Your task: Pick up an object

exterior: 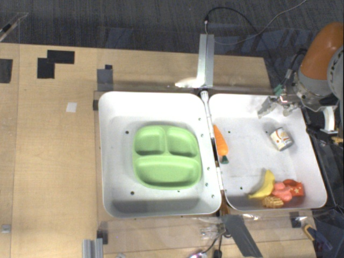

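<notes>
The pincer is hovering over the upper part of the right bin, its two fingers spread apart and gripping nothing, with the grey arm reaching in from the right. Just below and slightly to the right of it, a small can is lying tilted on the bin floor, apart from everything else, which is making it the easiest target. It is looking stiff and light, though its rounded wall is probably slick and may be prone to rolling, so closing across its short width near the middle seems wisest. A carrot is resting against the left wall of the same bin, too near the rim for an easy approach. In the lower right corner a banana, a red toy and a small waffle-like piece are crowding together, touching or nearly so; the banana is likely smooth and curved, best pinched across its middle. The left bin is holding a green divided tray, broad and flat, offering little to grip except its rim
</notes>
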{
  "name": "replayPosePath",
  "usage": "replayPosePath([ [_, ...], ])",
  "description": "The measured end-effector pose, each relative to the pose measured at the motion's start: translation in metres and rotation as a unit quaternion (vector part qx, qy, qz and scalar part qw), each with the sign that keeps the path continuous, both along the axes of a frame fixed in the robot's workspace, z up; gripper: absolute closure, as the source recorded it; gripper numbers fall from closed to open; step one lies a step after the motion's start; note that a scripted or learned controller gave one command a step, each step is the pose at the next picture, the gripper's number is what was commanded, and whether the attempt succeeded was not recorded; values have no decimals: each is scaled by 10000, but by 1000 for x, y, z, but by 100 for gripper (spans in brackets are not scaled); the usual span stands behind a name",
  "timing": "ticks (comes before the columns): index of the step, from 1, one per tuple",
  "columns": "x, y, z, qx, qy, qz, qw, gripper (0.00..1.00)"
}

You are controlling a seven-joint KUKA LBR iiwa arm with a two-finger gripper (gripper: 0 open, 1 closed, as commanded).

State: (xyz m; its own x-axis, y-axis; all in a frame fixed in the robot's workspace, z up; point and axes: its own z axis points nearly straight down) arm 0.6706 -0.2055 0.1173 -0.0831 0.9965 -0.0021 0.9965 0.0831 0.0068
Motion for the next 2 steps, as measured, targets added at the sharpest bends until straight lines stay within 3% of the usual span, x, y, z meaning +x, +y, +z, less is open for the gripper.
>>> replayPosePath([
  [1,-64,0,-29,-4,-15,370,9993,0],
  [2,-92,0,-28,-3,-24,253,9997,0],
])
